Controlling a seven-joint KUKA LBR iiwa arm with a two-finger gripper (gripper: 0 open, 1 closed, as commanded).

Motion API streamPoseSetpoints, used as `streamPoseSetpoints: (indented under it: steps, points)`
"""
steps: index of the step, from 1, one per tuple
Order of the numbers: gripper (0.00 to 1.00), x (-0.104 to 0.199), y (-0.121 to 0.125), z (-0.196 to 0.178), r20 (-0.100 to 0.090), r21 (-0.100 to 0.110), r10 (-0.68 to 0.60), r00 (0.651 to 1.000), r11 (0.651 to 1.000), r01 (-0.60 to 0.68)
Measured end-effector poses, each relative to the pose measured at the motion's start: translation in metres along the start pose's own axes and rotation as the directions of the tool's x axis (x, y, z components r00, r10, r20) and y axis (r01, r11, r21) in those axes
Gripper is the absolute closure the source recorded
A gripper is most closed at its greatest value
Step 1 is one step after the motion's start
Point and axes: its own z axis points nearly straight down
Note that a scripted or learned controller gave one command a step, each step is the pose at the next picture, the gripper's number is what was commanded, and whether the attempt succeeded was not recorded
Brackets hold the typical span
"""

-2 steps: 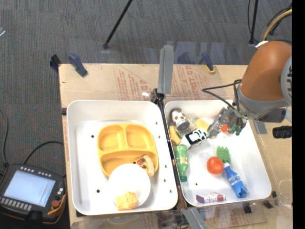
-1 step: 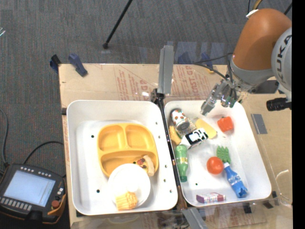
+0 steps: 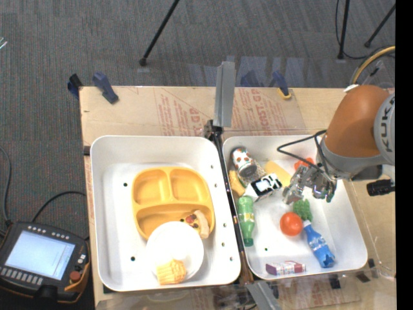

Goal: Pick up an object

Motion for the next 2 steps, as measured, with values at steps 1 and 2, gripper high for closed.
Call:
streamPoseSetpoints:
  steps: [1,2]
  points:
    - [1.0,-0.0034,0.0083,0.0262,0.008,-0.006,0.387,0.922,0.922,-0.387]
    - [0.0,-0.0038,0.0091,0.0254,0.009,-0.007,0.386,0.923,0.923,-0.386]
